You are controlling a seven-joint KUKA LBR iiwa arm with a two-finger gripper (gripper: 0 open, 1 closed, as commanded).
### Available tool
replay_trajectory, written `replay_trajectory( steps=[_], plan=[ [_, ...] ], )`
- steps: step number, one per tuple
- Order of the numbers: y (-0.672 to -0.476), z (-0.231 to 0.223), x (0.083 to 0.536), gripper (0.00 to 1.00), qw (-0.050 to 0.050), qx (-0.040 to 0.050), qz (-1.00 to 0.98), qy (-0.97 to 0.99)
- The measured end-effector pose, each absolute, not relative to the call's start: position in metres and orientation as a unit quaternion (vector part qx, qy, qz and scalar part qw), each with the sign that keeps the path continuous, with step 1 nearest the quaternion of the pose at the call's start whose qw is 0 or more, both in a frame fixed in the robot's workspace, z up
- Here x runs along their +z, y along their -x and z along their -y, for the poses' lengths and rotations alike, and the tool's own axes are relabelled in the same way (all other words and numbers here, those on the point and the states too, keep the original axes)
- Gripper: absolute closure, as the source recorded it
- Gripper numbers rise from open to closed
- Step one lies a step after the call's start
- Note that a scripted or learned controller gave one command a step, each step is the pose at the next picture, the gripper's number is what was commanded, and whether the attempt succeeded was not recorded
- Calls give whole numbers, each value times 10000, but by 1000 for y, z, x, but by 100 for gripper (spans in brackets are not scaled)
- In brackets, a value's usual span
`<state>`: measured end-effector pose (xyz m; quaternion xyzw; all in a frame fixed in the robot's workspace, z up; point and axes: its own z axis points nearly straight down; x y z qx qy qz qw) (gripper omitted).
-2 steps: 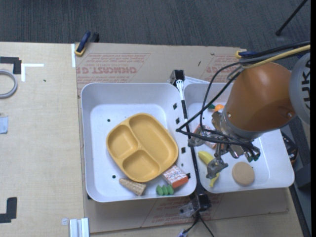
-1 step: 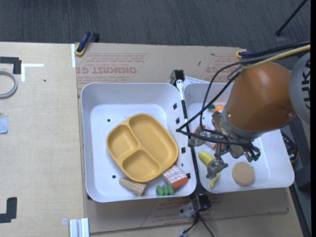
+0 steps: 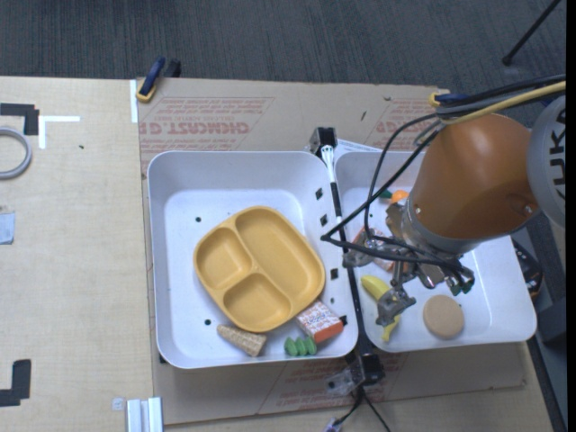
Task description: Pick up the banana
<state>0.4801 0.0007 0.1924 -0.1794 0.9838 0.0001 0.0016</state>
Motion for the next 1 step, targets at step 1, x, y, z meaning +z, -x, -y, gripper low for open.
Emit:
replay_trajectory(
  steps=[1],
  plan=[
    [-480,-1,192,0,16,1,-9838,1794]
  ],
)
